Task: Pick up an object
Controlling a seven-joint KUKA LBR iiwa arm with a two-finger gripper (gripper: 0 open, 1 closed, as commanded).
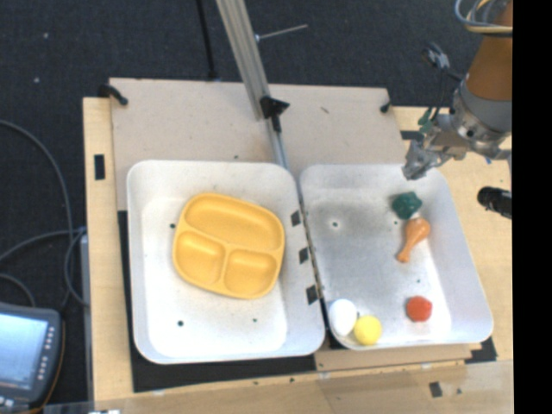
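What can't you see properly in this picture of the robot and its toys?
- Camera view: the claw is small and blurry, so open or shut is unclear.
- The arm is cut off by the top edge.
- The white ball is partly hidden behind the yellow ball.
- The green toy is too small to identify.

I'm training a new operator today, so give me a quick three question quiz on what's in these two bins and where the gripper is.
1. True or false: the yellow divided plate lies in the left bin.
2. Which object lies nearest the gripper? A) red ball B) green object C) yellow ball
3. Fill in: the white ball touches the ____ ball at the right bin's near edge.

Key: 1 true. 2 B, just below the gripper in the camera view, with the orange drumstick-shaped toy next. 3 yellow.
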